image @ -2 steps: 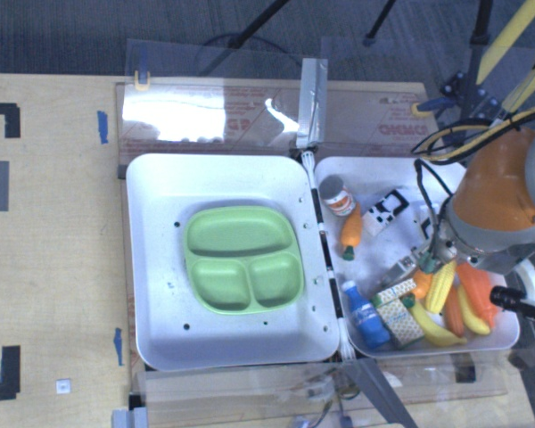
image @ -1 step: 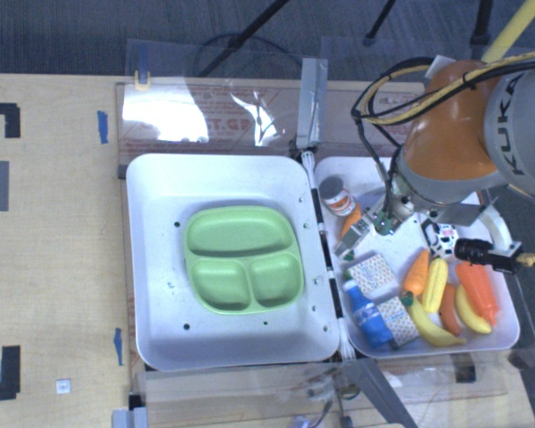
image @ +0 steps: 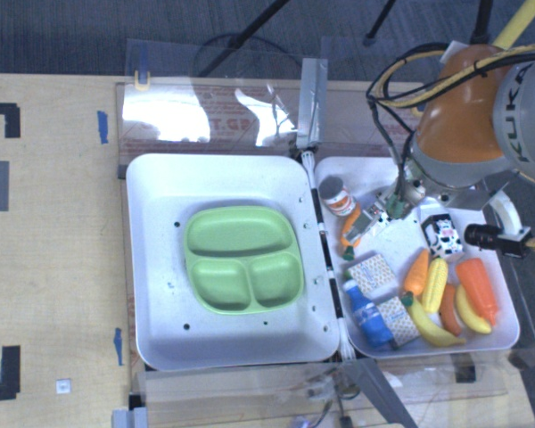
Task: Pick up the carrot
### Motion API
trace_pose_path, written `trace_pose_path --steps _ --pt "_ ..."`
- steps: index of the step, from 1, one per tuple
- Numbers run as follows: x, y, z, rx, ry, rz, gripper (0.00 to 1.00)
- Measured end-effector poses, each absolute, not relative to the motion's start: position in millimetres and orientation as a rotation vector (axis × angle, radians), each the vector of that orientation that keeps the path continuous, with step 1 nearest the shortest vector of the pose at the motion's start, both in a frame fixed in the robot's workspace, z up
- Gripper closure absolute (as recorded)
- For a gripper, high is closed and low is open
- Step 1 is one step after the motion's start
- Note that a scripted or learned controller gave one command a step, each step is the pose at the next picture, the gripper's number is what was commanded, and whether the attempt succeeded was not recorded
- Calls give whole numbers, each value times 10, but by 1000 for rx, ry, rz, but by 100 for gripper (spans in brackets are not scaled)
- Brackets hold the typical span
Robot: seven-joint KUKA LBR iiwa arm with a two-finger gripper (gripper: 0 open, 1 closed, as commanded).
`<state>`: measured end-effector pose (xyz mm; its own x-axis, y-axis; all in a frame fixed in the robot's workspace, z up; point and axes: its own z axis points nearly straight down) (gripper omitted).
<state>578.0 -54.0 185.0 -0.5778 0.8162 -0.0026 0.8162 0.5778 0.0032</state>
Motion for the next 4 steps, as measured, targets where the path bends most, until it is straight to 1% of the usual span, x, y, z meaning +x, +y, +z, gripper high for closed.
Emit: trace_pose_path --steps 1,2,3,4 --pt "5189 -507 2475 1662 2665 1 0" --pt "5522 -350 1847 1455 2785 1 0" --pt "5726 -1041 1113 1373 2826 0 0" --pt "5841 -964 870 1152 2917 4 0"
